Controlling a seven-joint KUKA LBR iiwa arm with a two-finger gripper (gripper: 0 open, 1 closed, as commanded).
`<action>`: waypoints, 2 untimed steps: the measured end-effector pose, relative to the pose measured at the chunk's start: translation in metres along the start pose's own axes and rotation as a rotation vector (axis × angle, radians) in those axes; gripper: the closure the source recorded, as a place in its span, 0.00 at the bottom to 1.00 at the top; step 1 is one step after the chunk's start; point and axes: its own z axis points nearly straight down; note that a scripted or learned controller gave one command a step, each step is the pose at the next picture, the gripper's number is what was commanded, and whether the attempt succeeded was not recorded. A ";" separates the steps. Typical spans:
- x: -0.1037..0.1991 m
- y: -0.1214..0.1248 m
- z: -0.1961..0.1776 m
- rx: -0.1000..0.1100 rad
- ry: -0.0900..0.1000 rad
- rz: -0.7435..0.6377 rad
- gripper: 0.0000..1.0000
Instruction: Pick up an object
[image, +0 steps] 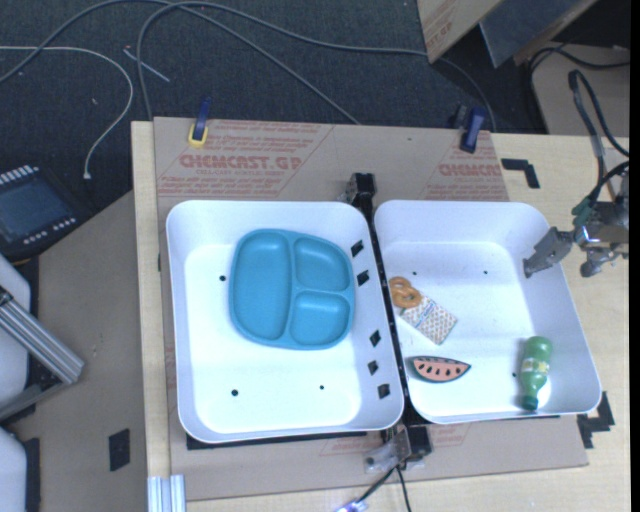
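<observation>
Looking down on your counter, you see two white bins side by side. The claw hangs at the right bin's far right rim, its fingers spread apart with nothing between them. Inside that bin lie a pretzel touching a patterned packet, a watermelon slice near the front, and a green bottle at the front right corner, well apart from the claw. The left bin holds a blue divided plate.
</observation>
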 end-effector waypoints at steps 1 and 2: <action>0.001 0.002 -0.006 -0.012 -0.003 -0.004 0.00; -0.004 0.006 0.054 -0.008 -0.001 -0.003 0.00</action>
